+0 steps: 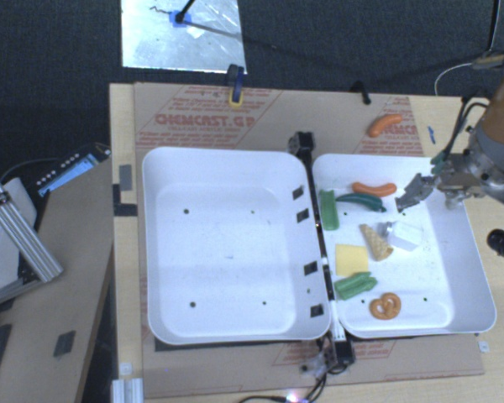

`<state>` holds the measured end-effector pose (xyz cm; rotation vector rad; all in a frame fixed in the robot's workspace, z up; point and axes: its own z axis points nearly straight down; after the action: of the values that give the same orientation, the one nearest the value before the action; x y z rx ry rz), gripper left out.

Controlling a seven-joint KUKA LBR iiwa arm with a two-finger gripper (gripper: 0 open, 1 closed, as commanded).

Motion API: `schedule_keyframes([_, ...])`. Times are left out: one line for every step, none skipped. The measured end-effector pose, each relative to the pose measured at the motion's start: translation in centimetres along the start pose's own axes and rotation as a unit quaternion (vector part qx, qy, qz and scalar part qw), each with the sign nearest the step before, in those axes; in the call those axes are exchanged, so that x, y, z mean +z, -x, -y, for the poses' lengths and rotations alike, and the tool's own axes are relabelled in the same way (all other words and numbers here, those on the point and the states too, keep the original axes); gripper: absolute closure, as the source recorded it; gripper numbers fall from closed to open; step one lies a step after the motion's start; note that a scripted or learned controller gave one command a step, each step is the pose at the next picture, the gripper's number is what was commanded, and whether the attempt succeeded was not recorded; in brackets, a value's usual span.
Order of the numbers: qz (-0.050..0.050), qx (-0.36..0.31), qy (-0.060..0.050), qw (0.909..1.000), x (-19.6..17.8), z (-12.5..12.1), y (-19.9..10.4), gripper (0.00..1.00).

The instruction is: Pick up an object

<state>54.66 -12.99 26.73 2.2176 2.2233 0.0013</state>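
Jaws of your grey two-finger gripper [413,193] stood slightly parted, pinching nothing, above the right white bin [475,296]. You had the orange sausage-shaped toy [374,189] just left of them, near the bin's far wall, a dark green pepper-like piece [360,201] touching it, a yellow flat square [351,259] nearer.

the left bin [227,242] floor lies open, while toy foods crowd the right bin [454,309] near its left wall.
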Motion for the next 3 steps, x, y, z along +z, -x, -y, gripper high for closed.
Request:
schedule_keyframes([-0.002, 0.000, -0.006, 1.0000, 17.5, 2.1, -3.7, 0.00])
schedule_keyframes([-0.001, 0.001, -0.003, 1.0000, 18.0, 6.2, -4.2, 0.00])
schedule_keyframes([0.000, 0.000, 0.001, 1.0000, 16.8, 5.9, -4.1, 1.00])
